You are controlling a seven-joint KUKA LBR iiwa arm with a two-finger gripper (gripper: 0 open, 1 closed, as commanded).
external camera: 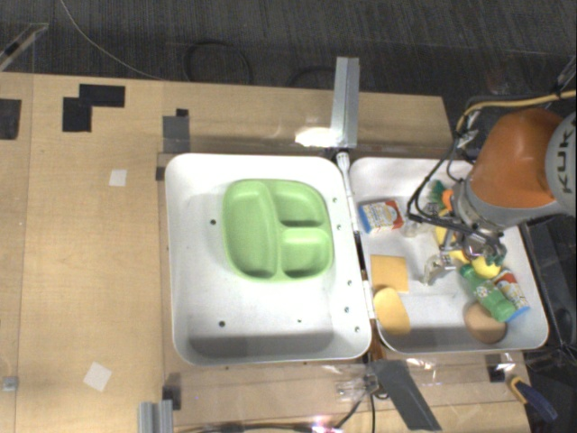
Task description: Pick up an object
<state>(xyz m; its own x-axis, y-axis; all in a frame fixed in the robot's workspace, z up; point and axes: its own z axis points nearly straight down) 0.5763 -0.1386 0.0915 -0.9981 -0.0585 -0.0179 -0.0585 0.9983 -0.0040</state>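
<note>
Objects for picking sit in the right-hand white bin (541, 332), with the arm low over them.

From the left: the left-hand white bin (194, 327) holds a pale green divided plastic tray (275, 228). Across the divider lie a small blue-and-white packet (380, 215), a flat yellow square slice (389, 271) and a round tan bun-like piece (391, 308). Farther right the gripper (462, 262) hangs among a yellow toy piece (485, 265), a green bottle with a red label (491, 296) and a brown rounded lump (484, 323). Whether it is open or grips anything, I cannot tell. Judged step: reaching for a grasp. Next calls for closing squarely on one item, then lifting straight up.
</note>
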